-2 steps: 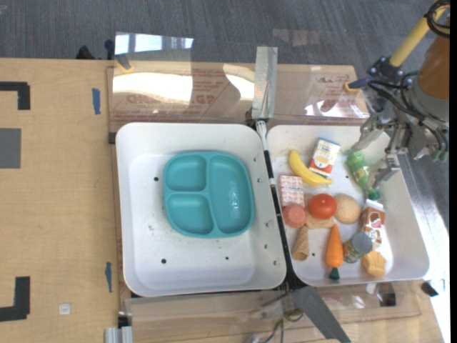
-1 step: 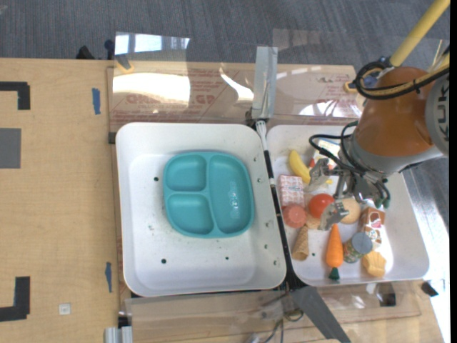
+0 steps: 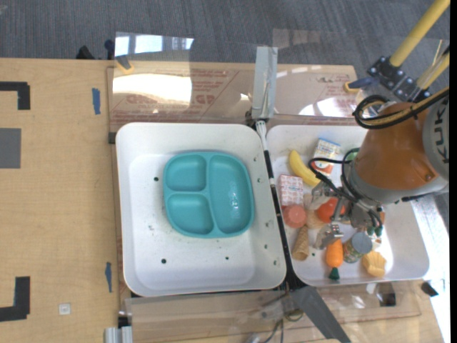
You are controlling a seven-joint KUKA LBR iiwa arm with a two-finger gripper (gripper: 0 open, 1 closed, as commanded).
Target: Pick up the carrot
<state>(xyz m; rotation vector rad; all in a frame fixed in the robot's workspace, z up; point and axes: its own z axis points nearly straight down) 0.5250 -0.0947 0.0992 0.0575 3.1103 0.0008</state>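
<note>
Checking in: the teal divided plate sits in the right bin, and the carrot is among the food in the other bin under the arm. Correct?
Not quite. The camera view shows the teal divided plate in the left bin, not the right one. The carrot does lie among the food in the other bin, the right bin, under the arm.

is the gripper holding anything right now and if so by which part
It cannot be told. The gripper sits low over the right bin's toys, just above the carrot, but nothing visibly sits in it.

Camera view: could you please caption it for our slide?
KUKA arm's gripper above the carrot in the toy-food bin.
</note>
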